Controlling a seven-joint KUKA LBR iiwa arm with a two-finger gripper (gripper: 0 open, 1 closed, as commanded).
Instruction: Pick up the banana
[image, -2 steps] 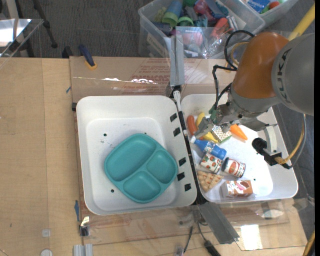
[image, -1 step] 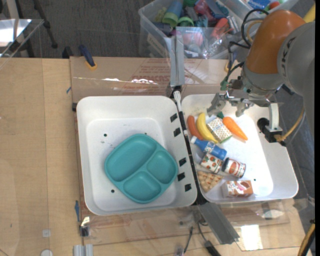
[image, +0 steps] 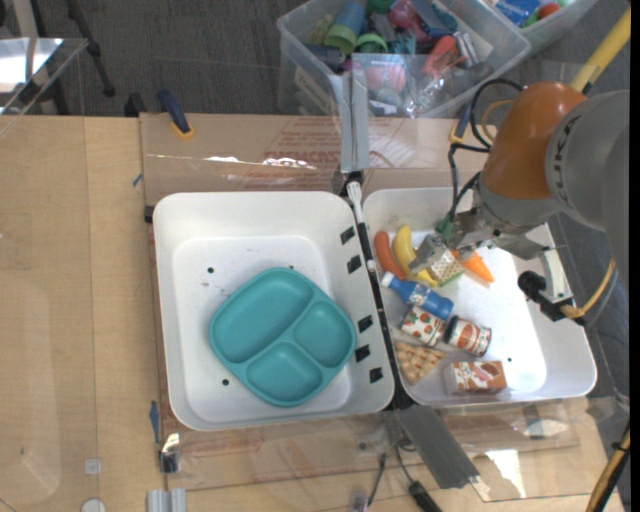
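Right bin (image: 570, 375): banana (image: 403, 246) lies at far left, just beside an orange sausage (image: 386, 254) on its left. Hand (image: 447, 243) is low over the cluttered middle, just right of the banana, above a yellow packet (image: 442, 268). Cannot tell how far the hand is open; nothing visibly held. Nearer: blue bottle (image: 420, 293), jar (image: 467, 337), waffle (image: 410, 359), carton (image: 477, 376). Left bin (image: 190, 225) holds a teal divided plate (image: 282, 336).
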